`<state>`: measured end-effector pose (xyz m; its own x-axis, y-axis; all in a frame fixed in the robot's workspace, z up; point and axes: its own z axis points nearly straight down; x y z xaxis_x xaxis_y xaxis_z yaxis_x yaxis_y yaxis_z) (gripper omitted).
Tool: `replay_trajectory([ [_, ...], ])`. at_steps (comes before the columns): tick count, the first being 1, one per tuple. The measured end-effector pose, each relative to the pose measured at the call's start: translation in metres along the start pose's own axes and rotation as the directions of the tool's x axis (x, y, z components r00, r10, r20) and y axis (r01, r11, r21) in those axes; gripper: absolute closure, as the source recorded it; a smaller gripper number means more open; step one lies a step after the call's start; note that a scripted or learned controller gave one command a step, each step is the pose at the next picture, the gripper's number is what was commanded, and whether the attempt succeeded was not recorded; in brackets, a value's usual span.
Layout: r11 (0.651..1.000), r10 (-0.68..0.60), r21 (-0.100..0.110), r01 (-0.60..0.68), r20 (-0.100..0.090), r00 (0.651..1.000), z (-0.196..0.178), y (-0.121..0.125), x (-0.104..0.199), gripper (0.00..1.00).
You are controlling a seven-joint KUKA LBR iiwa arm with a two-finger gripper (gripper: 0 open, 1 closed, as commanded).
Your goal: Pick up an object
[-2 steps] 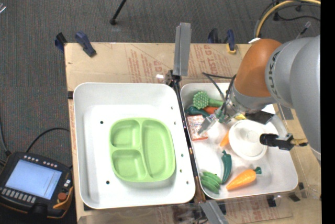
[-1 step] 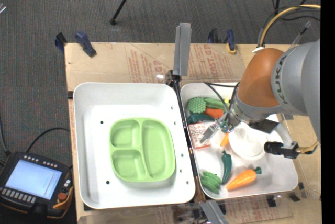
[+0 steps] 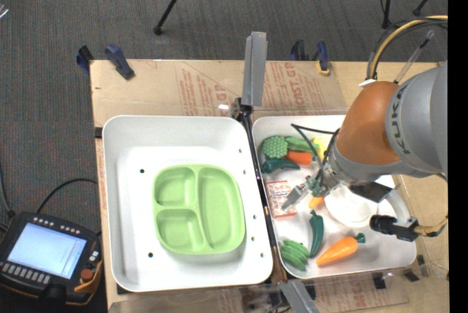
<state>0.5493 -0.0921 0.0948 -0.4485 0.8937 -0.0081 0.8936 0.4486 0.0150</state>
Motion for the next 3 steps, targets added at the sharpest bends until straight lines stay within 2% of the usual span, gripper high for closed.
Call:
replay_trajectory([
  [1, 1.0, -0.007, 0.002, 0.007, -0.006, 1.0, -0.01, 0.001, 0.001, 1.0],
  [2, 1.0, -0.008, 0.004, 0.008, -0.007, 1.0, -0.009, 0.001, 0.002, 0.0],
  [3, 0.998, 0.068, 0.018, -0.068, -0.011, 0.998, 0.008, -0.012, 0.008, 0.0],
])
